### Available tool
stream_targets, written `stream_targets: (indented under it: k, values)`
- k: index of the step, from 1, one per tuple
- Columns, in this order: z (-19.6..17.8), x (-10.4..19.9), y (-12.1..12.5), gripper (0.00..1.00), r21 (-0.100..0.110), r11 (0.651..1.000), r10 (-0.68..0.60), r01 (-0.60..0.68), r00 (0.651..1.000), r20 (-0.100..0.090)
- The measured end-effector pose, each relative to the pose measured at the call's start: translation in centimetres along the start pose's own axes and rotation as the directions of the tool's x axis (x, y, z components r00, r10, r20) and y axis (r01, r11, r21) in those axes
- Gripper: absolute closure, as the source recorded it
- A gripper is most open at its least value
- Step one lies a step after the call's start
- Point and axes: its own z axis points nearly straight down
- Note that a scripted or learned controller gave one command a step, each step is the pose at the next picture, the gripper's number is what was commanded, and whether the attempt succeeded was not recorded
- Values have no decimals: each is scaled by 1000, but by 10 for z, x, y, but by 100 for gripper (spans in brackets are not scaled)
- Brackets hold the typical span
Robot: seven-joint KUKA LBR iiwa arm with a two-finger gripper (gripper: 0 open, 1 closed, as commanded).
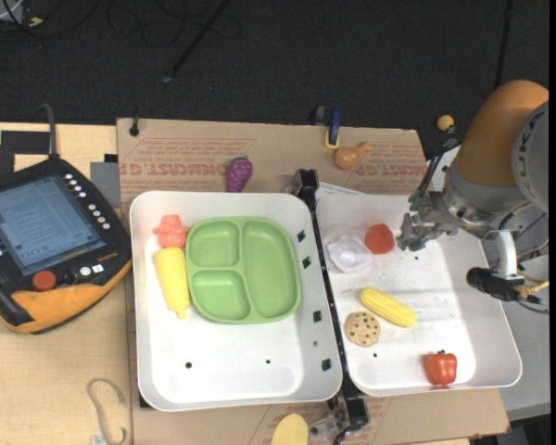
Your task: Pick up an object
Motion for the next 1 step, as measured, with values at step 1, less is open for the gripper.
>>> stream_targets:
  k: [1]
  values:
    - [-56, -7, -5, 100, -2, 1000, 3, -3, 1000, 0]
